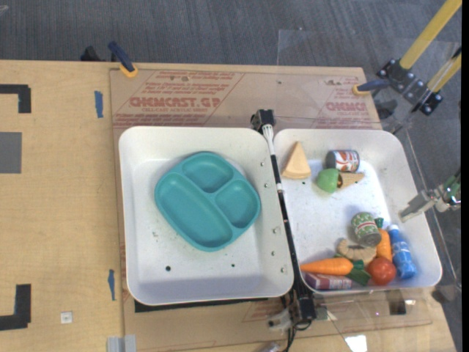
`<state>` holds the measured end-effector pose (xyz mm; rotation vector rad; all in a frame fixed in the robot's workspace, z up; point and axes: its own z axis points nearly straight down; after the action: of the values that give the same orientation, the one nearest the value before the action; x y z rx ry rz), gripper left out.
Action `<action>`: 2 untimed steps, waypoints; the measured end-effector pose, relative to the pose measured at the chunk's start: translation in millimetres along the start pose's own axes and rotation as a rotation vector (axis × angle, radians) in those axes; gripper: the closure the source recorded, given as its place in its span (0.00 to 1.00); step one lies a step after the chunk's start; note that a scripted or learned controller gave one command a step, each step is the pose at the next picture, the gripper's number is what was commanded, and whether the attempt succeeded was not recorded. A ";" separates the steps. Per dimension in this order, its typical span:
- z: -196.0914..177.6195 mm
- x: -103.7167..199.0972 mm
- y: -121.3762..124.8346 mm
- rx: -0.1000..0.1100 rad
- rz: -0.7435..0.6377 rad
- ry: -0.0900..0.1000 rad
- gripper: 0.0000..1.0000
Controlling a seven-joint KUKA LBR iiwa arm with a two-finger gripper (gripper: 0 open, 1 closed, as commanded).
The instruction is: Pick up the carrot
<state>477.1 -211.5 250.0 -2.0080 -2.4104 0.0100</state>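
My gripper (429,200) shows as thin, pale grey metal fingers (412,207) with a small green spot near its base.

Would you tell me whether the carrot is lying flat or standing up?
Lying flat: the carrot rests lengthwise on the right bin's floor near its front edge, green top beside the tomato.

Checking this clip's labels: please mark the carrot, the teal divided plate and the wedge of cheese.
carrot (328,267): camera view, middle of its orange body, front of right bin.
teal divided plate (185,205): camera view, its large compartment, left bin.
wedge of cheese (296,163): camera view, centre of its face.
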 end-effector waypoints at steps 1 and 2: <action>77.3 62.7 14.4 -0.003 0.032 0.006 0.00; 138.6 8.0 12.3 -0.027 0.099 -0.005 0.00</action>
<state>486.8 -201.8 111.3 -2.1397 -2.3234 -0.0172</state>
